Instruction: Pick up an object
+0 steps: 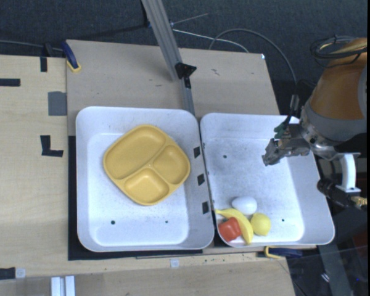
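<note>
Landmark: right bin (296,165), the shallow white tray nearer the arm; all places below are given against it.
Left bin (86,184): touching the right bin along its far wall from the arm, the two set edge to edge.
Yellow divided plate (147,164): lies flat in the left bin, well apart from the right bin's contents; turned at a slant, three compartments facing up.
White egg-shaped piece (244,204): in the right bin's near corner, against the wall shared with the left bin.
Banana (240,221): just below the white piece, curving across the red piece (230,229) and touching the yellow lemon-like piece (261,224).
Cluster note: these four crowd one corner, touching, probably because they slid or were dropped there; any one serves as the object to pick.
Gripper (277,150): above the right bin's upper middle, near its bare floor, well apart from the cluster.
Claw state: cannot tell from this slant; nothing is seen pinched in it.
Task standing: judged not yet done, since every piece rests on the bin floor.
</note>
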Motion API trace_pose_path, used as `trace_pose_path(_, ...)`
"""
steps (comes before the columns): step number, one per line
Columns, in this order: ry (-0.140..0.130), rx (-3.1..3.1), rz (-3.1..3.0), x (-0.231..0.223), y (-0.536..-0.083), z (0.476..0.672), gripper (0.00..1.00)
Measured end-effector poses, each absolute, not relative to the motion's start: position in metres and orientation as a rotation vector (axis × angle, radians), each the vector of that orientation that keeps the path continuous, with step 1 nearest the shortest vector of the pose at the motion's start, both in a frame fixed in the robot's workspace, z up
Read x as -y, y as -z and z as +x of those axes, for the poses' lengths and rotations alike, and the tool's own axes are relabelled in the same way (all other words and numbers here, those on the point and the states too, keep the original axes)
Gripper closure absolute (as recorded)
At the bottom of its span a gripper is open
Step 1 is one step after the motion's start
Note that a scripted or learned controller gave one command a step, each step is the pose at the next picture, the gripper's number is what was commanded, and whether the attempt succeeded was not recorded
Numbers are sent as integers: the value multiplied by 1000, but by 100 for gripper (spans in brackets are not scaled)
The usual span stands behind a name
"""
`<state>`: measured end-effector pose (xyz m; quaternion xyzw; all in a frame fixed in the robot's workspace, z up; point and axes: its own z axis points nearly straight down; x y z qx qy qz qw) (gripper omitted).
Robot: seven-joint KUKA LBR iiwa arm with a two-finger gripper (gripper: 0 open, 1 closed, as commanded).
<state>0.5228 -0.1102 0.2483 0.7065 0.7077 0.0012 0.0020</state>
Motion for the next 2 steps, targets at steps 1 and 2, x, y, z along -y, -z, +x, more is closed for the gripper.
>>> trace_pose_path(1, -2, -2230, 2215, 62, -252, 543, 100)
trace_pose_path(2, 2, -2230, 2216, 10, -239, 562, 100)
